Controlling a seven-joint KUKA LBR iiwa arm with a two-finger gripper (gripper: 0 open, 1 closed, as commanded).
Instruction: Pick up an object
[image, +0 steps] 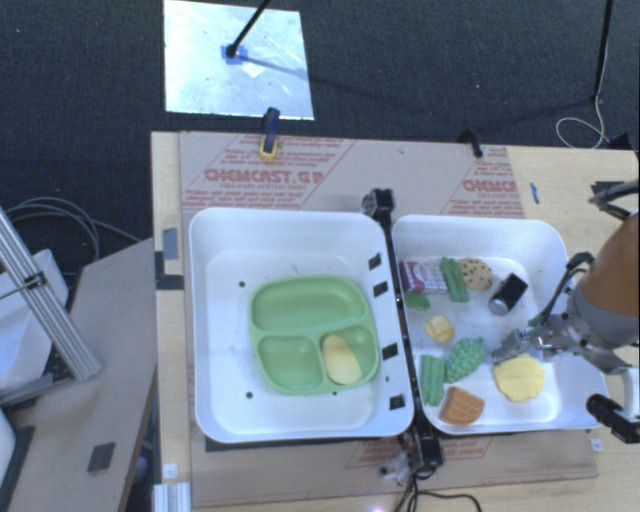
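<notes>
The right bin (545, 238) holds several toy foods: a pink packet (421, 275), a green pickle (455, 280), a cookie (476, 272), a black cylinder (508, 292), a small yellow piece (439, 328), a green leafy piece (465, 357), a green pod (432, 380), an orange wedge (462, 406) and a yellow round piece (520, 379). My gripper (518, 345) reaches in from the right, low over the bin. It sits just above the yellow round piece and right of the leafy piece. I see nothing held in it.
The left bin (225, 250) bears a green divided tray (300, 310) with a yellow item (342, 360) in its lower right compartment. A black divider (392, 300) runs between the bins. The arm's orange band (615, 285) fills the right edge.
</notes>
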